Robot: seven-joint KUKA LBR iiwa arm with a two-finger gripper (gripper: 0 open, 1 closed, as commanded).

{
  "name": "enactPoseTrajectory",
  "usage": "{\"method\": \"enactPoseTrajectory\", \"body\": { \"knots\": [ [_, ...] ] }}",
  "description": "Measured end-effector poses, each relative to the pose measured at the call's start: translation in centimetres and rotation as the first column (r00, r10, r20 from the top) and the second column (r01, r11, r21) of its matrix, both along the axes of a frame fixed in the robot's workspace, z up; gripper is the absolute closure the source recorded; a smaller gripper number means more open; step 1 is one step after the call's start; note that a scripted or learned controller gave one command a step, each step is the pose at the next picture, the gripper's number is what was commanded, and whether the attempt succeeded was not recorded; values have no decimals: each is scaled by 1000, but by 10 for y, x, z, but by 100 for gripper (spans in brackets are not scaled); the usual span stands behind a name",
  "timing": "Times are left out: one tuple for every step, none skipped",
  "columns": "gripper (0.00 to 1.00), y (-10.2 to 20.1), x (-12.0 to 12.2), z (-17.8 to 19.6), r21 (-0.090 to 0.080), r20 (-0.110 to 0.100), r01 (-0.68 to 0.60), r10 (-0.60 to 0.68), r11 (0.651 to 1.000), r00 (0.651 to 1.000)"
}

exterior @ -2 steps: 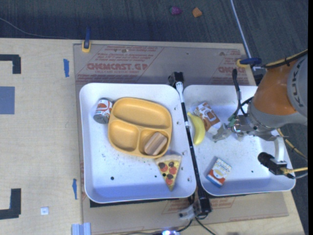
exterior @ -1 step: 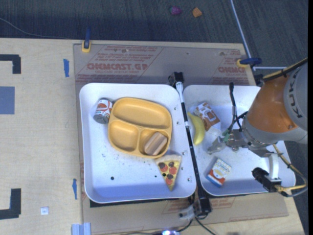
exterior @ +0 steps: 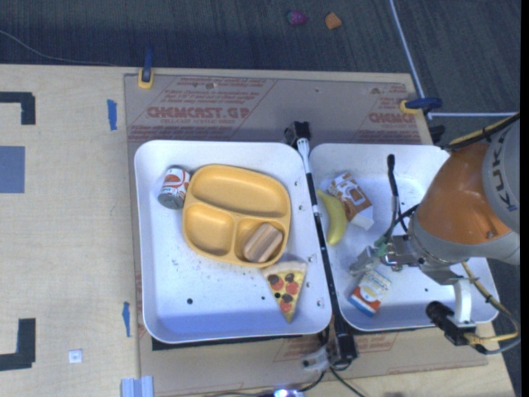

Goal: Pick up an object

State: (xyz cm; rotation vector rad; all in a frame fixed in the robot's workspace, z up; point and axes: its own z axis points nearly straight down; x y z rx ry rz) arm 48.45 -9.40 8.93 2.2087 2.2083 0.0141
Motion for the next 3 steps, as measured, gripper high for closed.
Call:
{"method": "enactPoseTrajectory", "body": {
  "knots": [
    [0, 0, 0, 0, 0, 0, 0, 0, 1000, 1000],
    [100, -4, 2, 11, -10, 10, 5, -5, 1000, 1000],
    [0, -4, 2, 11, -10, 9, 5, -5, 1000, 1000]
  ]
}}
